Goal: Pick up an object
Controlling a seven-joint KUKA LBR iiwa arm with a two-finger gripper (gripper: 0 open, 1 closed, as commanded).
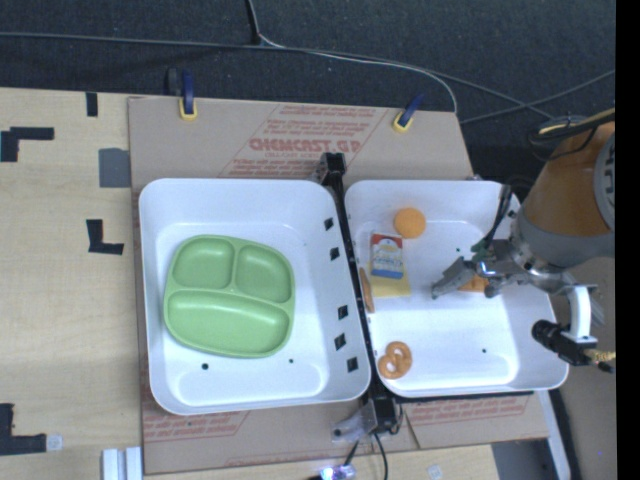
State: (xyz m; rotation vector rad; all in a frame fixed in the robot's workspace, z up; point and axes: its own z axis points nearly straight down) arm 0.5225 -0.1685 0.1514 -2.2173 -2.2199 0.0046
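Gripper [458, 280] sits low in the right bin [500, 363], fingers spread apart and pointing left, nothing between them. A bit of orange shows just behind the fingers, can't tell what it is.

Left to right: left bin [200, 203] holds a green three-compartment plate [230, 296], lying flat, roughly centred. Right bin, along its left wall: a small carton with red and blue print [387, 254] resting on top of a yellow sponge-like block [391, 287]. Orange ball [409, 222] just above and right of the carton, apart from it. Pretzel-shaped brown item [395, 359] near the front left corner. Gripper tips are right of the carton and block, near but not touching them.
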